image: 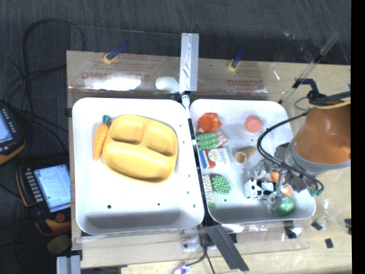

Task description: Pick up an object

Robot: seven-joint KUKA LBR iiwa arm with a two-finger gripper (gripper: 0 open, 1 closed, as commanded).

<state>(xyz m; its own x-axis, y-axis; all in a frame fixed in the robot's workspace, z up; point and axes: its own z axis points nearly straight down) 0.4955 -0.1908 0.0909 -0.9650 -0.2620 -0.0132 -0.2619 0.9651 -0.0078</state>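
Observation:
My gripper [278,188] hangs low over the near right corner of the right bin [228,108], under the orange-banded wrist [326,135]. Right beneath it lie a green ball [285,205], a small orange piece [275,177] and a black-and-white toy [253,188]. The gripper's body hides part of these. Farther left in the same bin are a green dotted piece [220,183], a small carton [217,156], a green packet [207,140], a red fruit [209,121], a pink round piece [254,123] and a beige piece [244,154].
The left bin [85,204] holds a yellow divided tray [140,147] with a carrot [100,138] beside it. A ridge [194,164] divides the two bins. Black cables [272,136] loop over the right bin near the wrist.

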